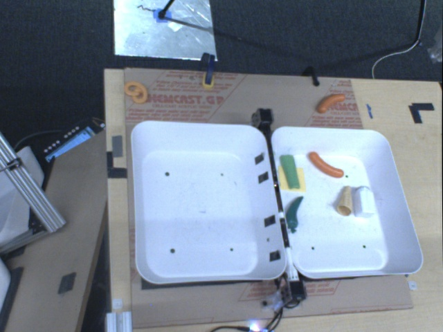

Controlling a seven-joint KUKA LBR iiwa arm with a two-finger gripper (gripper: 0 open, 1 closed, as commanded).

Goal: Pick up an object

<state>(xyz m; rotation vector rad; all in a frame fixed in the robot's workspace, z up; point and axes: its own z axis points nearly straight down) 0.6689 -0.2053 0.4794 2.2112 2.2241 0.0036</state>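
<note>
In the camera view, two white bins sit side by side on a brown bench (387, 102). The left bin (149, 185) fills the middle of the frame and the right bin (394, 206) sits right of centre. The pickable things lie in the right bin. A yellow-and-green block (291, 173) lies near its left wall, and a dark green pepper (293, 213) lies just below it. An orange sausage (325, 164) lies tilted in the bin's upper middle. A tan cone (345, 200) touches a white piece (364, 200) towards the right. On the bench above the bins, a pretzel (136, 91) lies at the upper left and a second orange sausage (331, 103) at the upper right. A shiny silver sheet (164, 18) lies at the top of the frame. I cannot tell the gripper's state.
</note>
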